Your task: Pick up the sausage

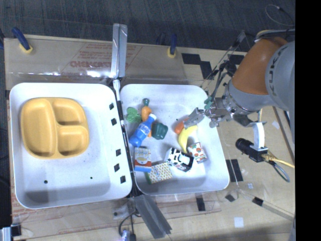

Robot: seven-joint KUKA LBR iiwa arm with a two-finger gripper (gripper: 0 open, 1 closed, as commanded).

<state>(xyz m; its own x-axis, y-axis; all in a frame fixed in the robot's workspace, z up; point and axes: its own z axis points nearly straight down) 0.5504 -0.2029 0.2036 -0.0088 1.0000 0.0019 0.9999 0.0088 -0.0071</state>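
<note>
Two white bins (65, 192) on a tan surface (261, 185). Mustard-yellow divided tray (54, 127) in the left one. In the right: blue bottle (141, 132), teal cup (159, 130), green-topped orange carrot (146, 110), yellow banana (186, 136), black-and-white cow-patterned carton (179, 159), speckled pouch (160, 172), red-labelled packet (198, 152). Grey arm (281, 79), orange band.

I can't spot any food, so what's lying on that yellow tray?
The yellow tray in the left bin shows three bare hollows with nothing on it. Whatever lies beneath the tray is covered.
</note>
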